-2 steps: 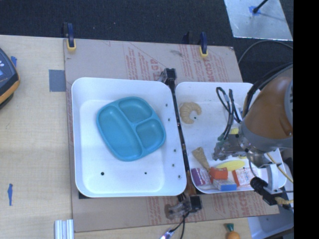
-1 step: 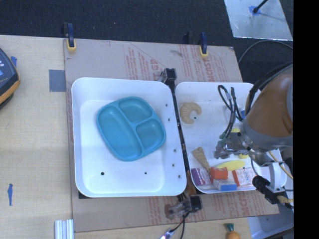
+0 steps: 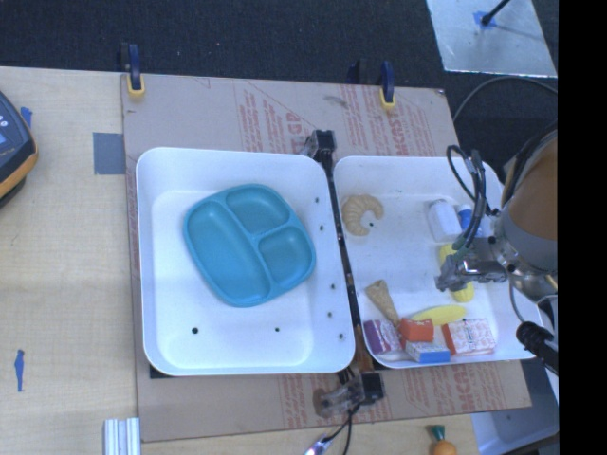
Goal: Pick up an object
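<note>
The right bin (image 3: 403, 180) holds several small things. A tan croissant (image 3: 361, 212) lies at its back left and a white bottle (image 3: 443, 220) with a blue end at its back right. A yellow piece (image 3: 448, 254) sits just below the bottle. Along the front lie a tan cone (image 3: 382, 300), a yellow banana-like piece (image 3: 440, 315), a purple box (image 3: 381, 336), a red box (image 3: 415, 330), a small blue-and-white box (image 3: 429, 353) and a red-and-white carton (image 3: 469, 336). My gripper (image 3: 458, 278) hangs low over the bin's right side, between the two yellow pieces.
The left bin (image 3: 152, 254) carries a blue divided plate (image 3: 248, 243). A black divider strip (image 3: 337, 245) runs between the bins. Clamps (image 3: 135, 69) hold the cardboard at the back. A yellow-edged device (image 3: 11, 150) sits at the far left.
</note>
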`<state>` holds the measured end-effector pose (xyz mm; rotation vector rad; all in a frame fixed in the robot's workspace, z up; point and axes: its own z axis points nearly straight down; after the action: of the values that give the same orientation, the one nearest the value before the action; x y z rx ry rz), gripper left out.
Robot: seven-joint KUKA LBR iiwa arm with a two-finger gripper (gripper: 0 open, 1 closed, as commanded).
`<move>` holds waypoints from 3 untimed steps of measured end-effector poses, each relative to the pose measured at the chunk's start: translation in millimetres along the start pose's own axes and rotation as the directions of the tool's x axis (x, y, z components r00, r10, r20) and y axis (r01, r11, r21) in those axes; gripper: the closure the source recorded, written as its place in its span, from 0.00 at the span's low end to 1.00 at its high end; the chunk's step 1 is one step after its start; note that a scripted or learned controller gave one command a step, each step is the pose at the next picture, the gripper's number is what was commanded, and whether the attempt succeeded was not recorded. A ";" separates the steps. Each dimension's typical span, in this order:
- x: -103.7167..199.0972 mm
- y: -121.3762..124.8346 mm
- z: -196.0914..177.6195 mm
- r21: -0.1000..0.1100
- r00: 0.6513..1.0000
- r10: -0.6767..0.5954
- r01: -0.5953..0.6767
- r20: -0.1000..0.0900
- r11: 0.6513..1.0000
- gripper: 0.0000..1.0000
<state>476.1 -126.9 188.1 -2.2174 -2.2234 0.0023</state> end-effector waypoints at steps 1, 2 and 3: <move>0.2 -0.1 0.2 0.000 1.000 0.000 0.000 0.000 1.000 0.00; 29.5 -0.4 97.1 0.002 1.000 -0.002 0.002 0.000 1.000 0.00; 28.4 -0.7 87.2 0.004 1.000 -0.005 0.005 0.001 1.000 1.00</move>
<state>475.1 -98.5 100.9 -2.2106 -2.2270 0.0073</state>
